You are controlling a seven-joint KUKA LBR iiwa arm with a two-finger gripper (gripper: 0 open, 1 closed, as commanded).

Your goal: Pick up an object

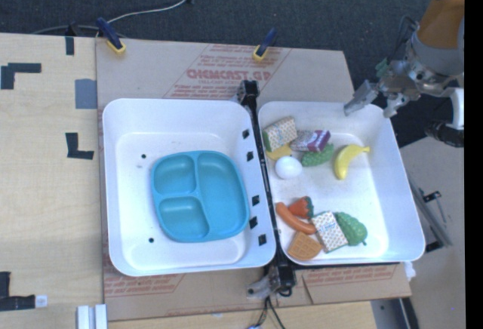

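The jaws of the gripper point(375, 99) are standing wide apart and holding nothing, so I am choosing the banana point(347, 159) just below them, probably light, stiff and smooth, gripping across its middle.

Arm point(441, 22) – visible portion at far right: rounded orange band, glossy, w/ a dark cable loop over its top. Below the band, a grey wrist section, metallic look, darker ring at its base. Gripper point(375, 103) assy: grey/dark mix, blocky, several small parts, a greenish spot on its left side; detail too small to resolve. Two fingers point(358, 100), light grey, flat, tapered, w/ angled ends. White rounded piece w/ a dark end to the right of the wrist, below the grey section; identity unclear. No legible markings or screws at this res.
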